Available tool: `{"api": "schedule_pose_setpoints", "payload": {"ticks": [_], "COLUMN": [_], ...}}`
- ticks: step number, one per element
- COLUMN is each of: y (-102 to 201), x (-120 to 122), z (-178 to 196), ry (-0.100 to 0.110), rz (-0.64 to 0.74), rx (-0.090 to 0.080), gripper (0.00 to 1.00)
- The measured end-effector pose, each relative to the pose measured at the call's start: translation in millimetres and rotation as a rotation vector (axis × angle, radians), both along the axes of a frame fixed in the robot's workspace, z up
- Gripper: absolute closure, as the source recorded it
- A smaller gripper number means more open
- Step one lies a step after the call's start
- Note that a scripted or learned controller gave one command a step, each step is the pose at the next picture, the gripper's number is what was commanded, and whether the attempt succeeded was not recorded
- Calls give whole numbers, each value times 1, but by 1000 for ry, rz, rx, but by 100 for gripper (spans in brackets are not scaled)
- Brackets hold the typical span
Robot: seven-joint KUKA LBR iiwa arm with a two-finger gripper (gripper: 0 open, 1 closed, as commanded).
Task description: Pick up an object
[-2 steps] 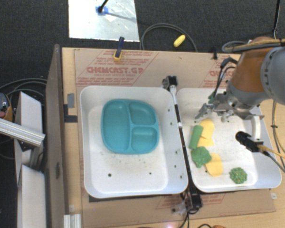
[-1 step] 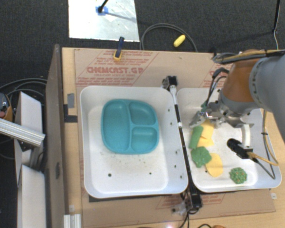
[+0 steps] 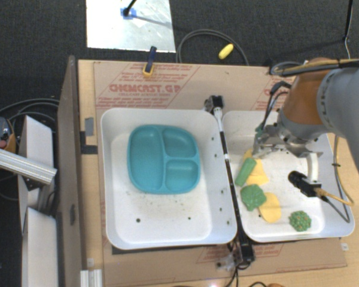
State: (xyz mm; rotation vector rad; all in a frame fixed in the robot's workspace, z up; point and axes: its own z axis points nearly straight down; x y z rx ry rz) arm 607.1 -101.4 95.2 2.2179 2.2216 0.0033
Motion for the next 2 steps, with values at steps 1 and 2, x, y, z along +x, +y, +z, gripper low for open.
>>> {"api": "schedule_pose_setpoints", "payload": {"ticks": [1, 2], "y": [-62, -58], "x": [-14, -15], "z": [134, 125], "ry": [-13, 0], "rz": [-5, 0], "rx": [-7, -1], "gripper": [100, 0]}}
